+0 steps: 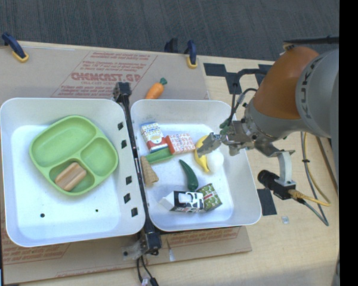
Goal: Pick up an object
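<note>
The right bin [241,189] holds several toy foods: a yellow banana [201,159], a white egg-like piece [216,161], a green chili [190,174], a red and white carton [152,133], a red patterned packet [181,142], and a black and white carton [188,201] beside a green packet [209,196]. My gripper [219,145] hangs over that bin's right side, just above the banana and the white piece. It is open, and nothing sits between its fingers.
The left bin [24,219] carries a green divided plate [101,154] with a brown sausage roll [70,176] in it. A toy carrot [156,90] lies on the cardboard behind the bins. A brown wafer [149,171] rests by the centre divider.
</note>
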Motion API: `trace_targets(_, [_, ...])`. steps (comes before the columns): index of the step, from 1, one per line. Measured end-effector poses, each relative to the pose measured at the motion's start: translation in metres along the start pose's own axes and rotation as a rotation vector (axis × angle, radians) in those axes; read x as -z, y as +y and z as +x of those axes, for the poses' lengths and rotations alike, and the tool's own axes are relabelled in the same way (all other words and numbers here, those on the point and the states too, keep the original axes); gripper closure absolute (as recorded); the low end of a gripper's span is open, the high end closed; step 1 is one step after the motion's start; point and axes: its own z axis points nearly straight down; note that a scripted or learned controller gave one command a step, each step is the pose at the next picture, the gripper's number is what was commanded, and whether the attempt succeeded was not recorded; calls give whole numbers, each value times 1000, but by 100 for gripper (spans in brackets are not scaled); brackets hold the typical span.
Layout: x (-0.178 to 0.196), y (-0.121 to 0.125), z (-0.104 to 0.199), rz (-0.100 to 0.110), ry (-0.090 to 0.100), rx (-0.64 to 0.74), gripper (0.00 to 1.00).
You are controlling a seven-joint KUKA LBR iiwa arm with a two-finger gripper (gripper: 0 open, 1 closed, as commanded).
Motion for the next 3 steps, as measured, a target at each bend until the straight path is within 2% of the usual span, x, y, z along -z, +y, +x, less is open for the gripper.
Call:
trace_targets(1, [-109,75,-43,-10,-5,0,0])
trace_targets(2, [-99,76,-42,-9,-3,4,100])
trace_targets(3, [21,62,-7,-4,-1,1,100])
